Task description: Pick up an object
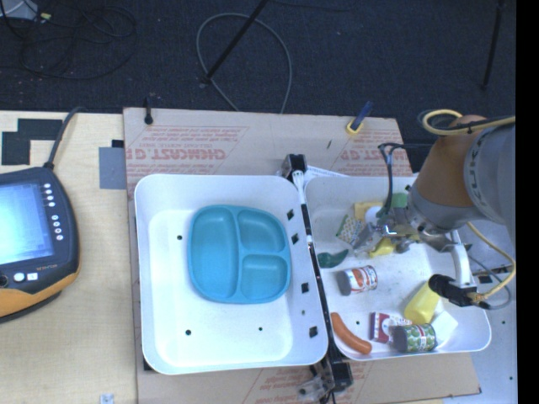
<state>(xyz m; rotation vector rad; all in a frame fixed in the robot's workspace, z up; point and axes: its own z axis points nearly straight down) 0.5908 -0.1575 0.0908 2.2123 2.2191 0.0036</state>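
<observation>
Objects for picking are lying in the right bin (480, 337), while the left bin (160, 343) is carrying a blue divided plate (238, 253). Going rightward across the right bin, a green scrap (332, 257) is sitting near the divider, a small can (360, 279) is lying on its side just beyond, with its long axis running left to right, and a sausage (350, 334) is lying lower down. The end effector (381, 232) is reaching in from the right and hanging over a cluster of yellow pieces (384, 246) in the bin's upper part; whether it is gripping anything cannot be told. The can is lying just below and left of it, probably the nearest clear target.
</observation>
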